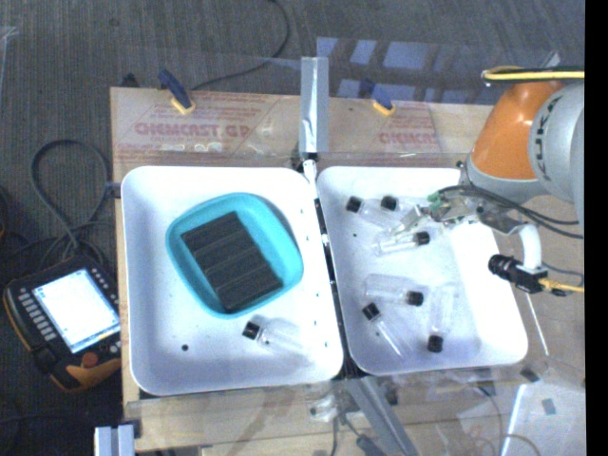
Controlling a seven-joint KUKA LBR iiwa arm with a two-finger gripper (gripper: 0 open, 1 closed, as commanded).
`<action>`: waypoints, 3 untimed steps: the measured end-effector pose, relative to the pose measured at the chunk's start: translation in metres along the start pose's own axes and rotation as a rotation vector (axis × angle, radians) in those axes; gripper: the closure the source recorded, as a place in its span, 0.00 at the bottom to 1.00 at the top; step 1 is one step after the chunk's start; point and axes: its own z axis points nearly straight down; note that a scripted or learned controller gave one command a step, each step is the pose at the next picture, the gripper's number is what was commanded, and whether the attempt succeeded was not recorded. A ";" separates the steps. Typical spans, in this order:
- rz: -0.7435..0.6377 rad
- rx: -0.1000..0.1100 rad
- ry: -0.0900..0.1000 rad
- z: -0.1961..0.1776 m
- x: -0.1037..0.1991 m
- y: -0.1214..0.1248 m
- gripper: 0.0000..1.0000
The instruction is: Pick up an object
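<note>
Here, listed from the near edge of the bench to the far:

1. Handheld control pendant (65, 316), lit screen, lying on the floor left of the bench, cable looping away behind it.
2. Left white bin (142, 350). Near its front wall lies one clear vial with a black cap (264, 333), on its side. Behind that, a shallow light-blue tray (236, 252) set at a tilt, with a dark ribbed slab (231, 260) lying inside it.
3. Right white bin (494, 345). Clear black-capped vials lie scattered on its floor: one at the front right (439, 326), one at the front left (382, 325), one just behind them near the middle (394, 291), one further back (403, 243), and two near the far wall (369, 209).
4. Gripper (432, 207), over the far part of the right bin, close to the vials at the back. It is small and mixed with clear plastic; whether it is spread or closed, and whether anything sits in it, I cannot tell.
5. Arm (532, 145), grey with an orange band, entering from the right, cables trailing to a black fitting (508, 269) over the bin's right side.
6. Wooden bench board (218, 122) behind the bins, with printed red lettering and two clamps at its far edge.
</note>
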 end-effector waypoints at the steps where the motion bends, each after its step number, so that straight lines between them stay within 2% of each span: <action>1: -0.018 0.022 0.005 0.035 0.009 0.055 0.00; 2: -0.082 0.014 0.003 -0.093 -0.032 0.061 0.00; 3: -0.113 0.016 0.008 0.026 0.009 0.024 0.00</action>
